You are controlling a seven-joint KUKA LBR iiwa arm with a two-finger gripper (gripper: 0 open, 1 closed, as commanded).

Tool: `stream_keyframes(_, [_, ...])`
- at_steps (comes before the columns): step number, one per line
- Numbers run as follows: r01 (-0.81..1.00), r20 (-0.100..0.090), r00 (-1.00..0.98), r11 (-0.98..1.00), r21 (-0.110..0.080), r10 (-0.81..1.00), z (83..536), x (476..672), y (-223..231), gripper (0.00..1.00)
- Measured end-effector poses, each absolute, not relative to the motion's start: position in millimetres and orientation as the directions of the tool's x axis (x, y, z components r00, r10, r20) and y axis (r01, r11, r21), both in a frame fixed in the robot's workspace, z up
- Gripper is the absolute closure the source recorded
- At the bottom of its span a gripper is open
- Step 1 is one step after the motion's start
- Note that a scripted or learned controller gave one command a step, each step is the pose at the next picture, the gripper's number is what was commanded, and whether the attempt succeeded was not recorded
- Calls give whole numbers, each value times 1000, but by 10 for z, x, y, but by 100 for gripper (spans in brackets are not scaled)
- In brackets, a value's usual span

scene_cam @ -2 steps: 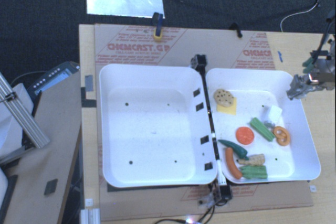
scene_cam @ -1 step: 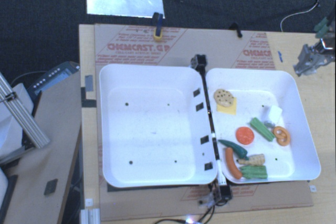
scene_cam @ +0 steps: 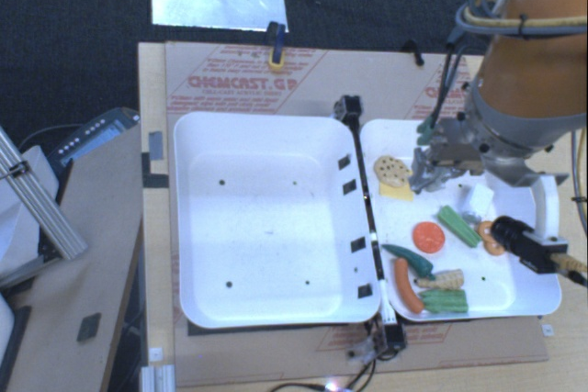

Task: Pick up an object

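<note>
The gripper point(scene_cam: 424, 176) hung in the right bin point(scene_cam: 551, 294) just beside a spotted cookie point(scene_cam: 391, 168) and yellow wedge point(scene_cam: 398, 190). Its state could not be told; the arm point(scene_cam: 533, 60) hid the bin's far corner.

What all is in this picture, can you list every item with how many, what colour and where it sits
left bin: 1, white, left half of the bench
right bin: 1, white, beside the left bin, under the arm
cookie: 1, tan with dark spots, upper left of the right bin
yellow wedge: 1, yellow, just below the cookie
red disc: 1, red, middle of the right bin
green stick: 1, green, right of the red disc
dark green pepper: 1, dark green, below the red disc
sausage: 1, orange-red, lower left of the right bin
green block: 1, green, bottom of the right bin
yellow clamp: 1, yellow, bench's far edge
arm: 1, grey and orange, from the right
hand: 1, grey, low over the yellow wedge
</note>
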State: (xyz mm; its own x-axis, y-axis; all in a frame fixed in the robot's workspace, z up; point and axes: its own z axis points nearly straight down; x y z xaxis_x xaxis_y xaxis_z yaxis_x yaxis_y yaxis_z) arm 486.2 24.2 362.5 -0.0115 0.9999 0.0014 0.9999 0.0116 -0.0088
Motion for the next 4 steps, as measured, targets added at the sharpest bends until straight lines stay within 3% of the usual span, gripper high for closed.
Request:
stream_keyframes(1, [1000,3,-11,11,11,1000,4521,4871,791,100])
stream_keyframes(2, [1000,3,-10,10,8,1000,4923,5075,1341,100])
stream_keyframes(3, [1000,5,-11,11,7,1000,5376,5157,2232,100])
stream_keyframes(4, [1000,-1,4,-4,-4,1000,4868,4852,1554,100])
